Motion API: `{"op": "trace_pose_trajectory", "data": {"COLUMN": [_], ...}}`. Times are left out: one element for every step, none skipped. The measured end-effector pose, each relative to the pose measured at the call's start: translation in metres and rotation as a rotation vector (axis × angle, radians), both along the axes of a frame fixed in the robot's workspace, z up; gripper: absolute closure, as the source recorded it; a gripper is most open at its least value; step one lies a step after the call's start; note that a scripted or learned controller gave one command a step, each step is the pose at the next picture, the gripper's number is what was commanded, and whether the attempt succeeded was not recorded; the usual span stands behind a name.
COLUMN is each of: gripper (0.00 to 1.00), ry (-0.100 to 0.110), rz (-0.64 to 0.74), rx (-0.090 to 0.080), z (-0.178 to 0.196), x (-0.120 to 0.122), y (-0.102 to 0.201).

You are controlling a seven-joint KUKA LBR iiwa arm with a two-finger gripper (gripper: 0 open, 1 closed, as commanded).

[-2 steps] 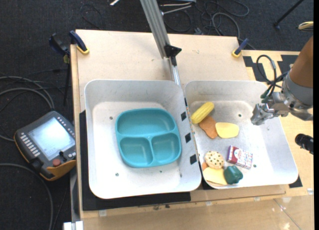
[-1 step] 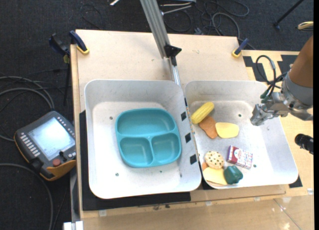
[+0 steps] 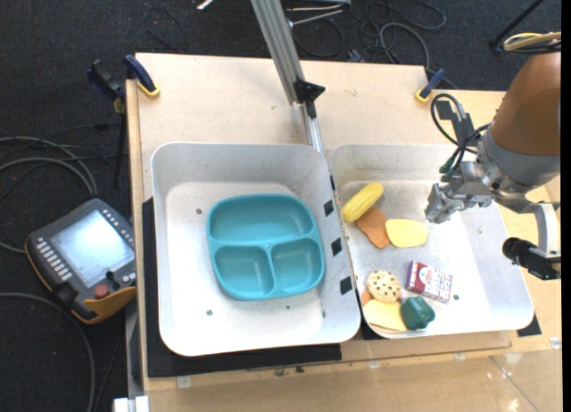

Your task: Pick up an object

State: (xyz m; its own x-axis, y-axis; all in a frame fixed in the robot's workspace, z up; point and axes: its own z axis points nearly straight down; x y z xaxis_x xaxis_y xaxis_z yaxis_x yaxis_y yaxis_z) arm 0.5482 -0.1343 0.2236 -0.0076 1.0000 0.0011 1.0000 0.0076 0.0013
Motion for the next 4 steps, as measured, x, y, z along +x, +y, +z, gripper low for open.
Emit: {"op": "trace_pose_trajectory", "data": {"gripper": [1.0, 1.0, 1.0, 1.0], "ry": [0.0, 0.003, 0.0, 0.003], "rz": [0.001, 0.001, 0.001, 0.001], "rx": [0.001, 0.001, 0.001, 0.001], "z": [0.007, -0.002, 0.01, 0.001], "x": [0.004, -0.001, -0.005, -0.014], "y": [0.055, 0.11, 0.168, 0.222]}}
